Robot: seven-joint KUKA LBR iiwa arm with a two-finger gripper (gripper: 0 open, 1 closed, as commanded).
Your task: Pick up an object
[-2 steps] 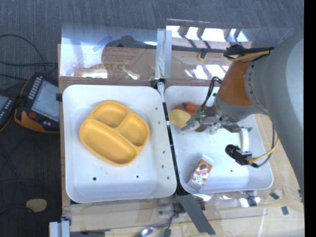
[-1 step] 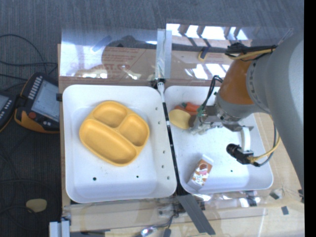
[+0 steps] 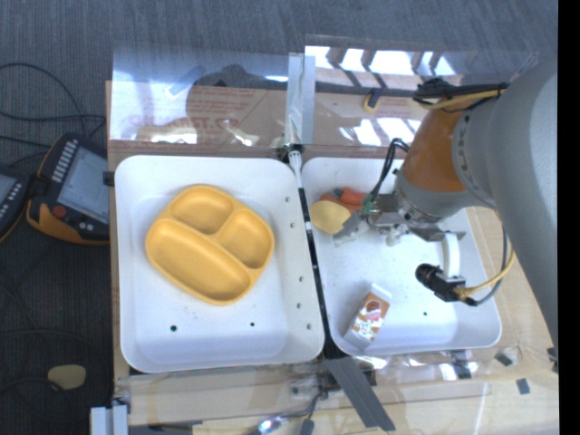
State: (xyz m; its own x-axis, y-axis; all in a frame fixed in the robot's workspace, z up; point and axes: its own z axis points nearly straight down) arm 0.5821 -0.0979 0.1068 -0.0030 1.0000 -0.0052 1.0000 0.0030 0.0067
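Two bins (image 3: 304, 333) hold one yellow plate (image 3: 210, 241), one carton (image 3: 367, 315).

No legible text or labels

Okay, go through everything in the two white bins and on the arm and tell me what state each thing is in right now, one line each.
Yellow three-compartment plastic plate: lying flat, face up, in the left bin.
Yellow rounded toy food: resting at the right bin's left wall.
Orange and green carrot-like piece: lying beside the yellow food.
Small printed carton: lying on its side, apart from the hand.
Hand: lowered into the right bin near the yellow food.
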